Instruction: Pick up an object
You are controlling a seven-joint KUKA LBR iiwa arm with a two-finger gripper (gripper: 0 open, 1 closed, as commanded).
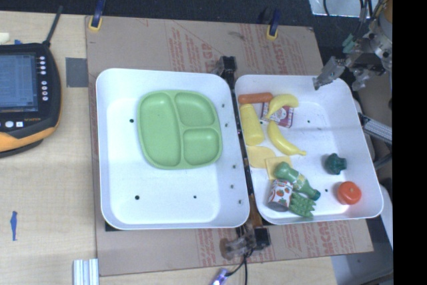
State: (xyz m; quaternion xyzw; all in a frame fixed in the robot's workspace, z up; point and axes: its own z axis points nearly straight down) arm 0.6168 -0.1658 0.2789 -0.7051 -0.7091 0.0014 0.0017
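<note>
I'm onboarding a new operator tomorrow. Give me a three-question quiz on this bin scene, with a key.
1. True or false: the green divided plate lies in the left bin.
2. Which item lies nearest the right bin's lower right corner? A) banana B) orange round item C) dark green item
3. Fill in: the gripper hangs over the right bin's upper ____ corner.

Key: 1 true; 2 B; 3 right.
</note>
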